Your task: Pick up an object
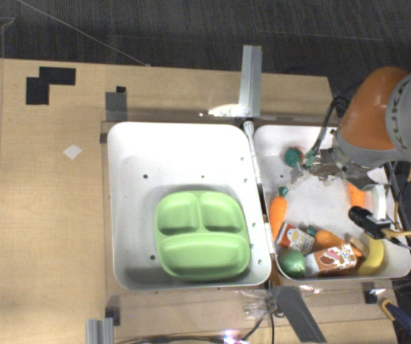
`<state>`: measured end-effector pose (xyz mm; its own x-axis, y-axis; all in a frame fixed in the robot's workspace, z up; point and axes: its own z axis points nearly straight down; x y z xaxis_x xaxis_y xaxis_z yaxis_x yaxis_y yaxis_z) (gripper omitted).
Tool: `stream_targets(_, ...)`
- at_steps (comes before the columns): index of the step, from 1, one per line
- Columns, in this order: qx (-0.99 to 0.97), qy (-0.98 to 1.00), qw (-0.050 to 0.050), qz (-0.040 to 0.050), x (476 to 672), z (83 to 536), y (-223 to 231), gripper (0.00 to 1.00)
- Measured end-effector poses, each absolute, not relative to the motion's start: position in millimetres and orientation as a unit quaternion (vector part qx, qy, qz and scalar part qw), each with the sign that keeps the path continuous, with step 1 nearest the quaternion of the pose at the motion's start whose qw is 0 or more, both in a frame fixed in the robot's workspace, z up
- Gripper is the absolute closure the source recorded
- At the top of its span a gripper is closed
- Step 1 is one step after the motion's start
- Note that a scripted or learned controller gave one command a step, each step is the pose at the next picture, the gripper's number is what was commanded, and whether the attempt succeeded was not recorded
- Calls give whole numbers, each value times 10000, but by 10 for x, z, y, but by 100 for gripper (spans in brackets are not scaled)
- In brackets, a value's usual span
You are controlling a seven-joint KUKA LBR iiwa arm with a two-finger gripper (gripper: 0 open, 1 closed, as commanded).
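The hand [323,165] hangs at the right bin's [404,267] twelve o'clock, grip impossible to tell, while carrot [278,215], carton [332,257] and banana [374,255] crowd toward six o'clock, probably awaiting picking.

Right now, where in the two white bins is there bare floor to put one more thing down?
The left white bin has bare floor along its far side and left side, around the green three-compartment plate. The right white bin is crowded at its near end: orange carrot, juice carton, yellow banana. Only its middle shows bare floor.
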<state>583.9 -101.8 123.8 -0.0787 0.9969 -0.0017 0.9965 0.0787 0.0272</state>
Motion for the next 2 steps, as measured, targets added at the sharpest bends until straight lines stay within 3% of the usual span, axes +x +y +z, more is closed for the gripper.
stream_targets(1, 7453, 6667, 40, 38, 6480, 893, -973, 0)
stream_targets(2, 7420, 6704, 66, 65, 6508, 1030, -953, 100)
